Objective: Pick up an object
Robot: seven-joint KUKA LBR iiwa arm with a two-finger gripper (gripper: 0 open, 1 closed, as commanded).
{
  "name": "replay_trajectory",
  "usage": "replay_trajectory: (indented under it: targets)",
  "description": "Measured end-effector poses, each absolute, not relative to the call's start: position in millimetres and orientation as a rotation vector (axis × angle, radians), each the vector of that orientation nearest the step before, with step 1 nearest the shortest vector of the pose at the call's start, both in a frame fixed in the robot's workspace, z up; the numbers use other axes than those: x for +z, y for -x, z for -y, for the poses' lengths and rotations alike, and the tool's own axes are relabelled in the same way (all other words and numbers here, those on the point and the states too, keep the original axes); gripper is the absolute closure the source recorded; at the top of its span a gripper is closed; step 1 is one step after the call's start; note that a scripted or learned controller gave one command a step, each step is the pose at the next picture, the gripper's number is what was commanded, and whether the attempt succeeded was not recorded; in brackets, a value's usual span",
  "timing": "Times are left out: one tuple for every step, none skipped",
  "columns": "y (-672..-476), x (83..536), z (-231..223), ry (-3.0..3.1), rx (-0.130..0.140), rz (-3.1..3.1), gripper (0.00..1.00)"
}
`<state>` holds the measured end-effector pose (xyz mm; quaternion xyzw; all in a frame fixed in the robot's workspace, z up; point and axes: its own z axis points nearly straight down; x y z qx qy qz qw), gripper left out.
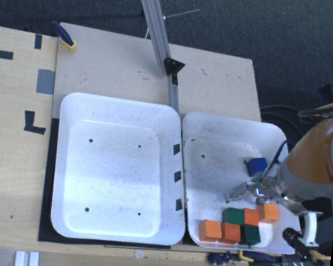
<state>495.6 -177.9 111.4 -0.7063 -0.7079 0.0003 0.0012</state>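
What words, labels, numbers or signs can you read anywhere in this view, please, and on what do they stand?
None can be read. The blocks, both white bins and the bench bear no legible text; the dark tape pieces on the bench are plain marks, not letters.

Robotics lab bench: plywood top (133, 63) bearing two white bins (116, 165), aluminium strut (155, 17) slanting behind them, tape marks (30, 119) to their left, dark carpet beyond the bench

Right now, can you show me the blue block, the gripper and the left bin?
blue block (256, 166), camera view, its top face.
gripper (239, 193), camera view, between its fingertips.
left bin (61, 145), camera view, its left rim.
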Motion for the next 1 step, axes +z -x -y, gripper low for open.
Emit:
replay_trajectory:
  targets:
    - [-496.0, 91.2, 176.7, 2.218, 0.001, 2.223, 0.00]
